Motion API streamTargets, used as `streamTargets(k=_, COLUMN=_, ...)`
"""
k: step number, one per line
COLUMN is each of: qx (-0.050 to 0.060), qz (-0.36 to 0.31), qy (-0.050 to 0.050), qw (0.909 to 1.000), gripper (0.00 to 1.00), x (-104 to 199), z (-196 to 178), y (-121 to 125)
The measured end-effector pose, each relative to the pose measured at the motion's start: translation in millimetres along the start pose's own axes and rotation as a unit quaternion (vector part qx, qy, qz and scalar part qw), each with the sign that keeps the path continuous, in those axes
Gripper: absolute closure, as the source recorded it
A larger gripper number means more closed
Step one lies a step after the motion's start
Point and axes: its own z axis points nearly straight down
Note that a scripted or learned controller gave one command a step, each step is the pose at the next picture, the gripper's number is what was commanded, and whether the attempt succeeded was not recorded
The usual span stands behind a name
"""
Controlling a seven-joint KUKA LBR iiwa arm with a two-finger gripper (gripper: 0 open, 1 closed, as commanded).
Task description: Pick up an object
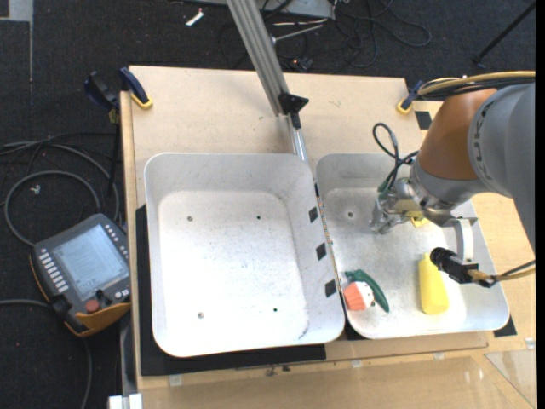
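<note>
In the right bin (pixel 341 173), a yellow block-like object (pixel 433 290) lies near the front right. A small red and white toy with green leaves (pixel 362 293) rests at the front left, against the wall between the bins. My gripper (pixel 385 218) hangs over the middle of this bin, behind both objects and clear of them. It points down and to the left. Nothing shows in its grasp.
The left bin (pixel 170 177) sits beside the right one. A slanted metal pole (pixel 260 45) rises from behind the bins' shared edge. A black cable plug (pixel 450 264) hangs just above the yellow object. A teach pendant (pixel 81 271) lies on the floor at left.
</note>
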Motion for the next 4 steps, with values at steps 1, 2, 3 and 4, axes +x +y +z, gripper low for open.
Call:
streamTargets(k=1, qx=-0.002, qz=-0.001, qy=0.0, qw=1.0, gripper=1.0, x=0, z=-42, y=0)
streamTargets(k=2, qx=-0.003, qz=-0.001, qy=-0.001, qw=1.0, gripper=1.0, x=1, z=-106, y=-1)
streamTargets(k=3, qx=-0.003, qz=-0.003, qy=-0.001, qw=1.0, gripper=1.0, x=11, z=-162, y=6)
streamTargets(k=4, qx=-0.001, qz=-0.002, qy=-0.001, qw=1.0, gripper=1.0, x=11, z=-187, y=7)
